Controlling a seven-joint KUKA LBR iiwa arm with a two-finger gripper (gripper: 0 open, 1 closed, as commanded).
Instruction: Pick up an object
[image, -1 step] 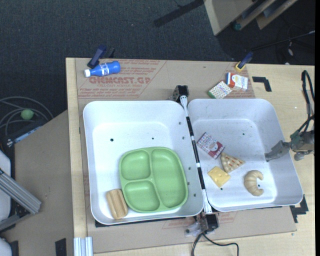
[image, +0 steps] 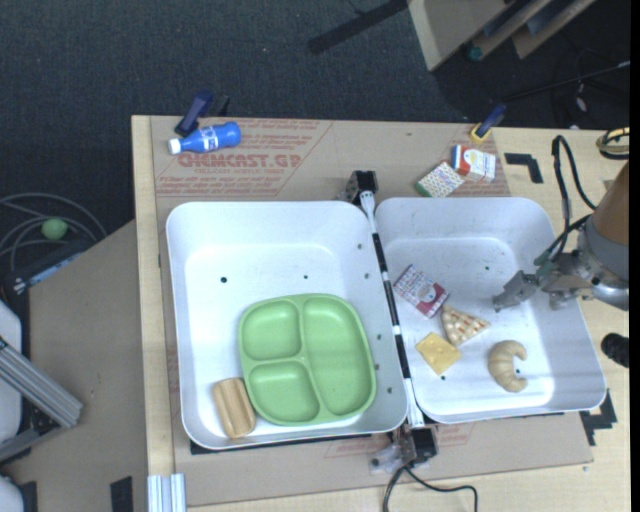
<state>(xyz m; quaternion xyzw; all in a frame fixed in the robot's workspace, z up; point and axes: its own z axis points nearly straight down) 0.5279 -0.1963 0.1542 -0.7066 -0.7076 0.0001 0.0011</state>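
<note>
The right bin (image: 470, 225) holds a red and white packet (image: 420, 290), a tan wedge like a pizza slice (image: 463, 325), a yellow cheese square (image: 438, 352) and a croissant (image: 510, 362). My gripper (image: 513, 293) reaches in from the right and hangs low over the bin's right half. It is above and right of the wedge and up from the croissant, apart from both. I see nothing in its grasp.
The left bin (image: 260, 240) holds a green divided plate (image: 305, 358) and a bread slice (image: 233, 407) at its front left corner. Behind the bins lie a blue bottle (image: 205, 138) and two small boxes (image: 442, 180). A black cable (image: 563, 190) hangs near the arm.
</note>
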